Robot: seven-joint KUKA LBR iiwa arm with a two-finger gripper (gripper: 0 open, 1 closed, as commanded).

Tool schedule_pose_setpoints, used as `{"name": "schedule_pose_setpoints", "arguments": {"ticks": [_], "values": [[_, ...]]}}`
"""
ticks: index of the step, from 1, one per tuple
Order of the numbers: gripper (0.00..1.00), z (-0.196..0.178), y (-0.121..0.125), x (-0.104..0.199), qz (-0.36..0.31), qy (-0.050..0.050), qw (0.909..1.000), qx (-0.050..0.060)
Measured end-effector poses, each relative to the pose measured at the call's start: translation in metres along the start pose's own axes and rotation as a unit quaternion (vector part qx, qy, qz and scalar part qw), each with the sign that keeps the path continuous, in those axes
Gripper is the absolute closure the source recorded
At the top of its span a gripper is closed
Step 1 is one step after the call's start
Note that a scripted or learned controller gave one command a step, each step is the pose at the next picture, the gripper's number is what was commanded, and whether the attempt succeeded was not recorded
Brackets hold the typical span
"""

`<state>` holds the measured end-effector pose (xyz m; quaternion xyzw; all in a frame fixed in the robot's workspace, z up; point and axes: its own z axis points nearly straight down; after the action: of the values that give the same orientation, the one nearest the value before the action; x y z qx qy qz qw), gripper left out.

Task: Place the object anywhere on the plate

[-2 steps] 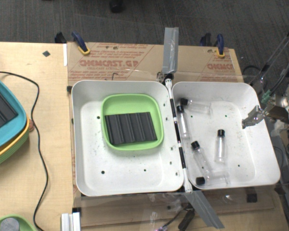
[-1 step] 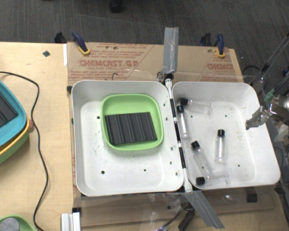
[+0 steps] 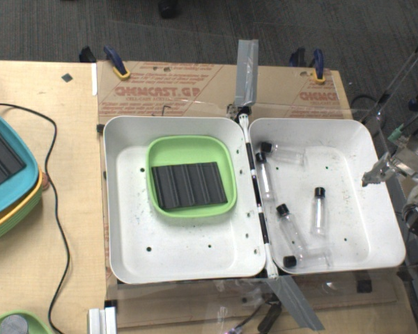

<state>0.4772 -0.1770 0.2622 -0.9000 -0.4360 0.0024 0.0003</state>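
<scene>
Hovering at the right edge of the scene, the pincer (image 3: 373, 177) sits just over the right rim of the right bin (image 3: 355, 134), and whether it is open or closed I cannot tell from this angle; nothing shows in its grasp. Below and to the left of it, inside that bin, lie several clear vials with black caps. One vial (image 3: 320, 209) lies near the bin's middle, cap toward the far side. Another vial (image 3: 290, 232) lies left of it, slanting toward the near edge, with a further black-capped vial (image 3: 303, 259) at the near wall. Along the left wall a long vial (image 3: 262, 176) runs near to far, and one more vial (image 3: 282, 153) lies in the far left corner. Moving left across the divider, the left bin (image 3: 129, 207) carries the green plate (image 3: 192, 152), set toward its far side, with a dark ribbed block (image 3: 189, 185) lying flat on it. Both bins rest on brown cardboard (image 3: 167, 88) clamped to the wooden surface (image 3: 35, 256). At the far left, a teal dish (image 3: 14, 186) sits with a black cable (image 3: 54, 207) curling past it.
</scene>
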Motion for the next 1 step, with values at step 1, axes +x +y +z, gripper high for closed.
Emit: {"name": "schedule_pose_setpoints", "arguments": {"ticks": [1], "values": [[0.00, 0.0025, 0.0048, -0.0066, 0.162, 0.000, 0.9868, 0.001]]}}
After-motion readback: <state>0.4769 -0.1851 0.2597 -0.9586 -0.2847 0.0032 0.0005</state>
